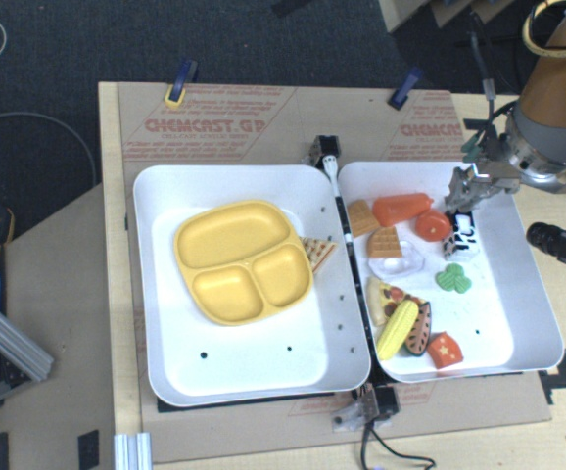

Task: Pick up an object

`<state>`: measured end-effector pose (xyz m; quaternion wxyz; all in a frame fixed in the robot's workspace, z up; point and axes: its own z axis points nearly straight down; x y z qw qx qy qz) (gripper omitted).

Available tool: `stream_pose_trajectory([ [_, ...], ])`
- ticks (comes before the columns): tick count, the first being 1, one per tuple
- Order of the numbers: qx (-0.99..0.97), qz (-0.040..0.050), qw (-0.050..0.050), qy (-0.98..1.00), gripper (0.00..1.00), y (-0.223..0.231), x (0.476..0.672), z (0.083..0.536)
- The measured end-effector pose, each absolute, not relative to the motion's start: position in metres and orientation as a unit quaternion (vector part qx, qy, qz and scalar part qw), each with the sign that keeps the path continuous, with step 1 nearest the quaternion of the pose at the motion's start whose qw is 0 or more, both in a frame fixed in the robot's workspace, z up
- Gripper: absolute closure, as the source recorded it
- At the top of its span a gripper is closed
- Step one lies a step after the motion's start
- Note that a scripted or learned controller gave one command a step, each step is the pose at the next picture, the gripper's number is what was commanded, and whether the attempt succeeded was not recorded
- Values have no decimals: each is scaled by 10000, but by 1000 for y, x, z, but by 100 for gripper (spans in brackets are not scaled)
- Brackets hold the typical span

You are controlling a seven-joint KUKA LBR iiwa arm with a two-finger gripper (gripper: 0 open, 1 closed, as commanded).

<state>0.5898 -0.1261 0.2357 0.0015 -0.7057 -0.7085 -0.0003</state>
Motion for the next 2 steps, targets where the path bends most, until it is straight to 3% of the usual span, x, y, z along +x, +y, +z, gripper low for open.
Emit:
stream_pose_trajectory([
  [2, -7054, 5, 27, -7088, 100, -29, 538, 214],
])
